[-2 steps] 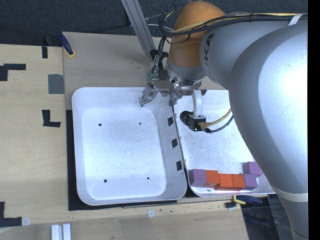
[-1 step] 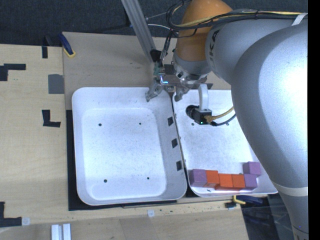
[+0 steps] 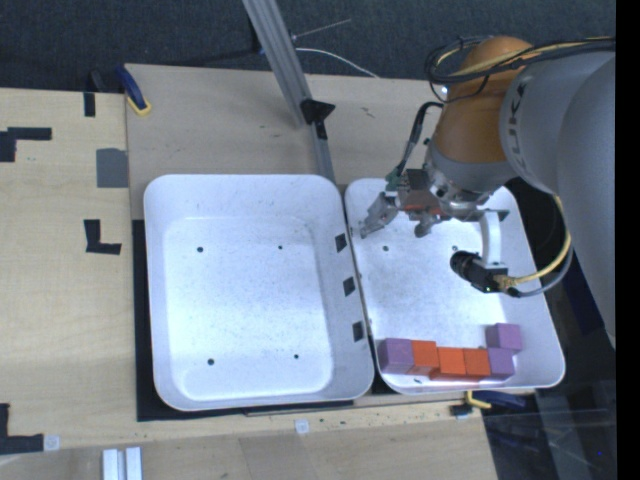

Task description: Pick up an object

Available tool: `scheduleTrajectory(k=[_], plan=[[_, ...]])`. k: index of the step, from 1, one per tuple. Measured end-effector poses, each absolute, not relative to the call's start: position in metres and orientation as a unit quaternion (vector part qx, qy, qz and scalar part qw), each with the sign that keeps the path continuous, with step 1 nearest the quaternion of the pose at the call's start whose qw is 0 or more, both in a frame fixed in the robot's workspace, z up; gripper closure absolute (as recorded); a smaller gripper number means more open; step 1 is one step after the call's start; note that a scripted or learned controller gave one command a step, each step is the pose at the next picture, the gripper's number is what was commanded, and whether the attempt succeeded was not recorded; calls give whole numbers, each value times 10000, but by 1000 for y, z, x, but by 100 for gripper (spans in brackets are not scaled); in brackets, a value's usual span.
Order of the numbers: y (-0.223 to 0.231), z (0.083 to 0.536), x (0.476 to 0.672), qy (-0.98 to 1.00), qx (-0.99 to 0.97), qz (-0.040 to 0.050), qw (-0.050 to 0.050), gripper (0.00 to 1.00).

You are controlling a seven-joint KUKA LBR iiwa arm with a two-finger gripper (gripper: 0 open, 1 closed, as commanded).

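Purple and orange blocks [image 3: 450, 358] sit packed in a row along the right bin's [image 3: 440, 278] near edge. Gripper [image 3: 400, 211] hangs open and empty over the far-left corner. Judgement: travel to the near edge, target the end block, avoid the wall.

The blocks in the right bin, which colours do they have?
Purple and orange blocks, lined along the near wall of the right bin, seen in the camera view.
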State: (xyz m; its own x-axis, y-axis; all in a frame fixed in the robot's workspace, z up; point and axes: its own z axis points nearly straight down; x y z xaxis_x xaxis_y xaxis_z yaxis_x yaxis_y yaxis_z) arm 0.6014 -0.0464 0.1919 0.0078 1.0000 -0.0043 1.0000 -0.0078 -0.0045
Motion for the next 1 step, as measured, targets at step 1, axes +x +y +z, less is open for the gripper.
scheduleTrajectory(k=[1], plan=[[51,192,633,-7106,-7036,-10,10,0]])
